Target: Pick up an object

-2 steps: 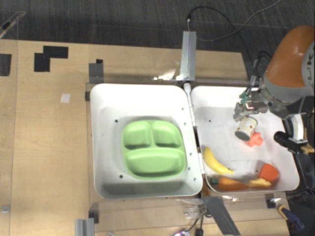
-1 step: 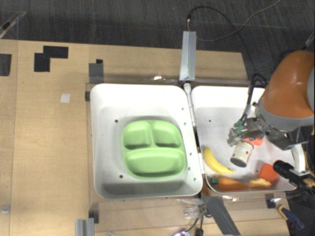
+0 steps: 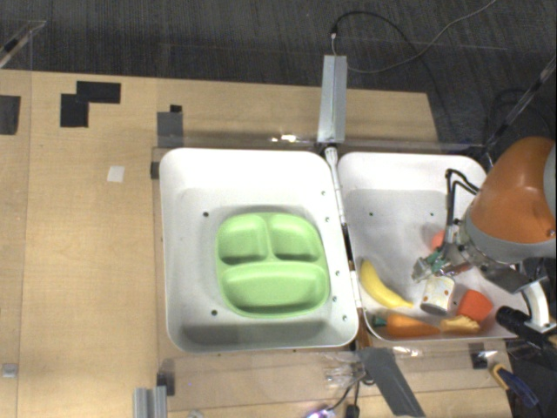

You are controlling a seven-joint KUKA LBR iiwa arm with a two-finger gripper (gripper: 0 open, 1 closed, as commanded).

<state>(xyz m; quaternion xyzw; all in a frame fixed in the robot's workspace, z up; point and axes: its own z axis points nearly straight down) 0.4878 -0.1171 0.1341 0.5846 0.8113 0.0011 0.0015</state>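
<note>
Bench [image 3: 78,259] is light wood w/ two white bins side by side. Landmark for all that follows: the green tray [image 3: 271,262], a three-compartment plate lying flat in the middle of the left bin [image 3: 187,233].

Right bin [image 3: 383,190] sits just right of the tray's bin, walls touching along the divider. Arm w/ orange band [image 3: 520,203] comes in from far right of the tray, over the right bin's right side. Gripper [image 3: 439,268] hangs low, well right of the tray, above the cluster in the bin's near-right corner. Can't tell whether the fingers are spread or pressed together; too small, tangled w/ cables. Nothing seen between them.

Objects, all right of the tray & near the bin's front wall:
- banana [image 3: 381,287], closest to the tray, lying curved.
- carrot-like orange piece [image 3: 409,325], along the front wall.
- orange round item [image 3: 474,304], farthest from the tray.
- small white/grey block [image 3: 438,296], directly under the gripper, touching the orange item.

Judgement: these look like toy food, prob. light, stiff, smooth plastic, so slippery. Block likely target; take it across its flat sides. Banana: grip mid-body, across the narrow width. Crowding by the wall may nudge neighbours.
</note>
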